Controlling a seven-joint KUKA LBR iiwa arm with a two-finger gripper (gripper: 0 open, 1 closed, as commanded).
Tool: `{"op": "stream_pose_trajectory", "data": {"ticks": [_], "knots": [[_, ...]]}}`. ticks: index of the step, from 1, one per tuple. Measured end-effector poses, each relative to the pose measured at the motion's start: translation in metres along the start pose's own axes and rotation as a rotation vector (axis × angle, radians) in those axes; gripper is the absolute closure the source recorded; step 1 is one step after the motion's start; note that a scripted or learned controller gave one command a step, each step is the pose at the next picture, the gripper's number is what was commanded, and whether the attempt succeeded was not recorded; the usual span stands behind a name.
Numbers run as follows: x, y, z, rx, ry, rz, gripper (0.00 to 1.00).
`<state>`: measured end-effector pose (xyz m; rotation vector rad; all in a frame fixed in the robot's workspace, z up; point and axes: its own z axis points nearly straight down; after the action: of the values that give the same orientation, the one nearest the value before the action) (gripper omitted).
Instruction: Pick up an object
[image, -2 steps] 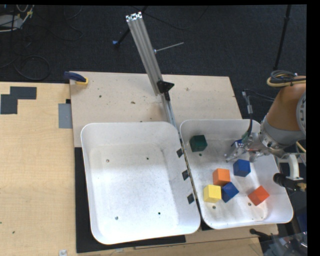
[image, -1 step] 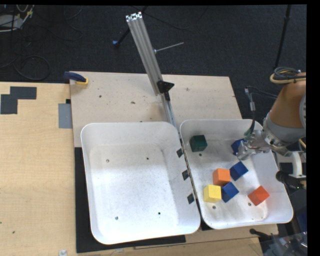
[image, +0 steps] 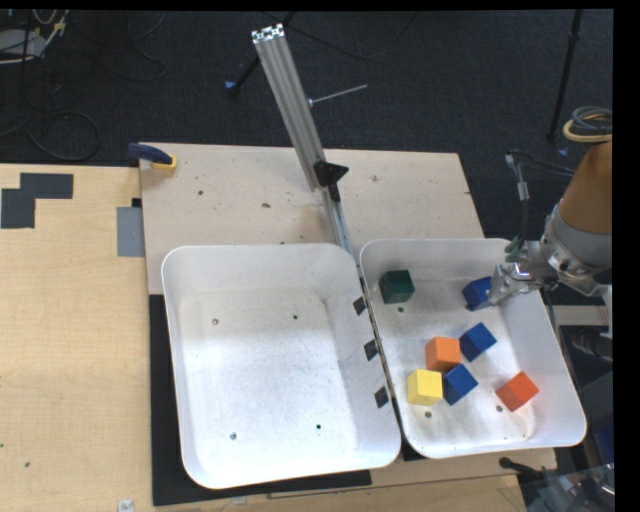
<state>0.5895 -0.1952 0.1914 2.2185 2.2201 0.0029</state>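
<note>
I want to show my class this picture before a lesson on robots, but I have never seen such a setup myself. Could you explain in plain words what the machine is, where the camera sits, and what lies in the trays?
One camera looks down at a slant on a bench. The grey machine with an orange band at the right is a robot arm; its gripper reaches over the right bin, beside a blue block. That bin also holds a green block, two more blue blocks, an orange block, a yellow block and a red-orange block. The left bin sits alongside. I cannot tell whether anything is held.
</note>
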Motion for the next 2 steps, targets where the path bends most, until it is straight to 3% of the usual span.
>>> {"op": "stream_pose_trajectory", "data": {"ticks": [2], "knots": [[-0.003, 0.011, -0.101, 0.0, 0.0, -0.001, 1.0]]}}
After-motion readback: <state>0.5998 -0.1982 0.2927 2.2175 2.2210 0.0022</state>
